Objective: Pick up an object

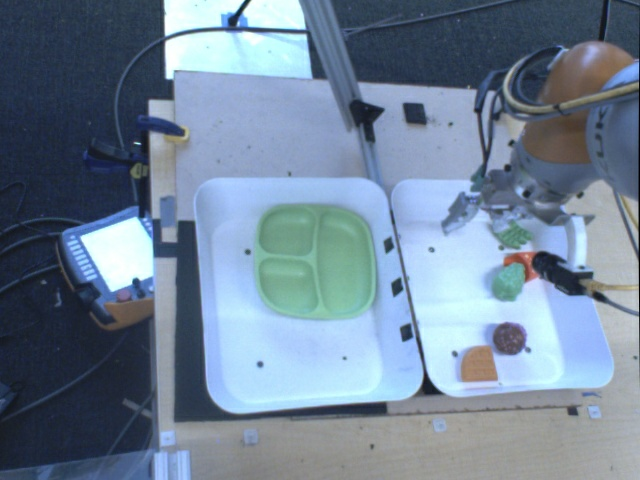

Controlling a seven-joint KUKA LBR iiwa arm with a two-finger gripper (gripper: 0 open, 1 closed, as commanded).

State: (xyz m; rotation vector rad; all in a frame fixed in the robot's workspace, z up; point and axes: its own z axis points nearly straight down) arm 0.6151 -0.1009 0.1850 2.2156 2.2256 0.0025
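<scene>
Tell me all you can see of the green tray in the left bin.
The green tray is pale green, looks like smooth plastic, and is a rounded square with three compartments: two smaller ones on the view's left, one long one on its right. It lies flat, slightly rotated, in the upper middle of the left bin, resting on the bin floor. Nothing sits in it or touches it otherwise.

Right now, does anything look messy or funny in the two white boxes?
Nothing is spilled or broken. The green plate sits a bit crooked in the left bin. The toy foods huddle on the right bin's far side, below the claw.
</scene>
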